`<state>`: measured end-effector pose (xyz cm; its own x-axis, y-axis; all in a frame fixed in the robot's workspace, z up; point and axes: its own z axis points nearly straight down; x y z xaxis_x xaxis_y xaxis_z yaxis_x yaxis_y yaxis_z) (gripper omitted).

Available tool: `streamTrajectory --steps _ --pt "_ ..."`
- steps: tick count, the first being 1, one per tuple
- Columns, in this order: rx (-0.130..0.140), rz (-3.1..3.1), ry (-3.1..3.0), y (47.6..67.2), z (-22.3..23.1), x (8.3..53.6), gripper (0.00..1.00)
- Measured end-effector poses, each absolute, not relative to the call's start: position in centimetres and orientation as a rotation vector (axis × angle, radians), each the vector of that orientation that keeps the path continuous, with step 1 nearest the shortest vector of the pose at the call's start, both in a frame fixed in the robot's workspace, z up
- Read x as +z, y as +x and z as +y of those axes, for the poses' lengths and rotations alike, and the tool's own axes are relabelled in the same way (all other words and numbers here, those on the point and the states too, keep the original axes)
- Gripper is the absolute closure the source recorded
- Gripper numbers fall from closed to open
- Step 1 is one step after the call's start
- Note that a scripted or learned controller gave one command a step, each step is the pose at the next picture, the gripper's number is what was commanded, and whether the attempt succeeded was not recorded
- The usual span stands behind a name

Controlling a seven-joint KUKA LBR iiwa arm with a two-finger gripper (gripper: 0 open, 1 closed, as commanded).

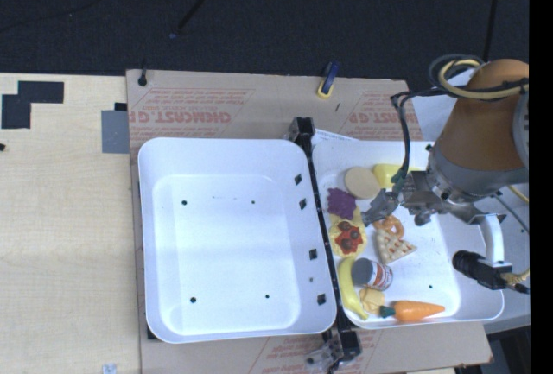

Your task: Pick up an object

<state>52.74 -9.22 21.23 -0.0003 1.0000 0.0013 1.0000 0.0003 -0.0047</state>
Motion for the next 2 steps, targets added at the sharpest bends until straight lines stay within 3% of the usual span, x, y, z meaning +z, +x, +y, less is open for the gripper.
streamTrajectory --steps 1,2 --pt "0.008 -2.216 -2.212 47.3 -5.0 18.5 0.00" --pt "0.001 -2.221 -2.219 52.3 -3.6 19.0 0.00"
